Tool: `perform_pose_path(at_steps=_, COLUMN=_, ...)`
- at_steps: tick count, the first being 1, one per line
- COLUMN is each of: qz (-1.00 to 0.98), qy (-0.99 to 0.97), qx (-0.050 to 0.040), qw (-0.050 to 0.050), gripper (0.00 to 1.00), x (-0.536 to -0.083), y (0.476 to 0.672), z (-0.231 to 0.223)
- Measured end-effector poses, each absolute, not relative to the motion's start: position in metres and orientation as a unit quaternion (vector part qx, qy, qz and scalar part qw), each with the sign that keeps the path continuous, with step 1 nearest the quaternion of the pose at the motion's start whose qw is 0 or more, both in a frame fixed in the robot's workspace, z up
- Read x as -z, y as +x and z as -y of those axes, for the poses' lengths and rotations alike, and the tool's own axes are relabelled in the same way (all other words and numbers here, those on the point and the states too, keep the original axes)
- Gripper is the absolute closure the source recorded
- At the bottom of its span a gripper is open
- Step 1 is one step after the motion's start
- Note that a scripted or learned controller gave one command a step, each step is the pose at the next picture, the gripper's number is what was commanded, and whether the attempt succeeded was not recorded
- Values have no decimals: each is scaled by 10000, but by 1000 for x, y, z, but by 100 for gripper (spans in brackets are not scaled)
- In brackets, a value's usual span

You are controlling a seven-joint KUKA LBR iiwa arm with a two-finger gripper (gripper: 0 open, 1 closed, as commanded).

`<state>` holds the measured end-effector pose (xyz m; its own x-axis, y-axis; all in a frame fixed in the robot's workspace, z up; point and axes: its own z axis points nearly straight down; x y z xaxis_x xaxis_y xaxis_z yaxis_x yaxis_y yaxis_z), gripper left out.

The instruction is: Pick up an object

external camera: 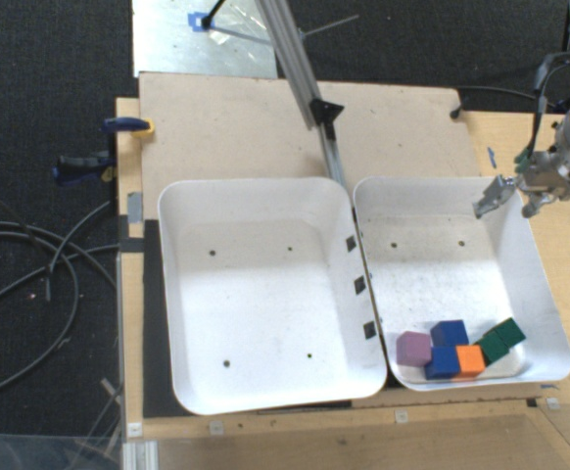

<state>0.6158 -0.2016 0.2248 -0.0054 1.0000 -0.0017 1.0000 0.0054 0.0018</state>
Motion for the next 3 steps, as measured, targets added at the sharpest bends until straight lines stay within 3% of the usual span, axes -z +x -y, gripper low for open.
perform_pose_path(at_steps=1, qz=-7075, qy=7067, qx=19, qw=-45, gripper=0, x=-130, y=545, z=182)
perform_pose_path(at_steps=2, qz=-7106, qy=7036, qx=-26, qw=17, gripper=0, x=-180, y=544, z=129)
perform_pose_path(at_steps=3, qz=-7050, qy=7092, qx=-35, qw=55, gripper=0, x=-90, y=487, z=173)
